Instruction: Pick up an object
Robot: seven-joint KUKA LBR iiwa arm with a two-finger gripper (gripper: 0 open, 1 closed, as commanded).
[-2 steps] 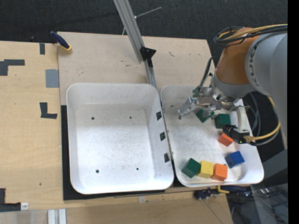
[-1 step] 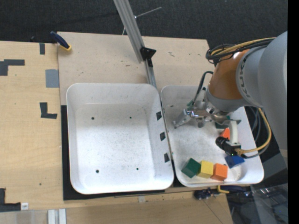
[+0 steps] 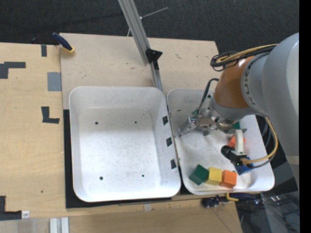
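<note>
Pale wooden bench (image 3: 29,144) carries two shallow white bins side by side on a dark mat, with grey and black tape marks on the wood to the left.

Nearest the camera, along the front wall of the right bin (image 3: 262,178), three small blocks sit in a row, touching: green block (image 3: 198,174), yellow block (image 3: 214,175), orange block (image 3: 229,178). The row's long axis runs roughly left to right, parallel to the bin's front rim; the green block is turned slightly, one corner toward the left bin. Just behind the row, near the bin's right side, lies a cluster of small items: a black piece, a white piece, something blue and yellow, and an orange-red one (image 3: 239,141) behind them. Shapes here are too small to name.

Gripper (image 3: 200,123) sits further back in the right bin, over its rear-left part, below the orange wrist band (image 3: 231,89). Cannot tell whether its fingers are apart or closed, and nothing is visibly between them. The blocks lie well apart from it, toward the front; the orange-red item is nearer, to its right.

Left bin (image 3: 77,130) shows a speckled floor with four dark dots.

Beyond the bins, a grey metal bar (image 3: 136,23) slants over the bench, and a blue-and-yellow object (image 3: 63,42) lies at the far left.
</note>
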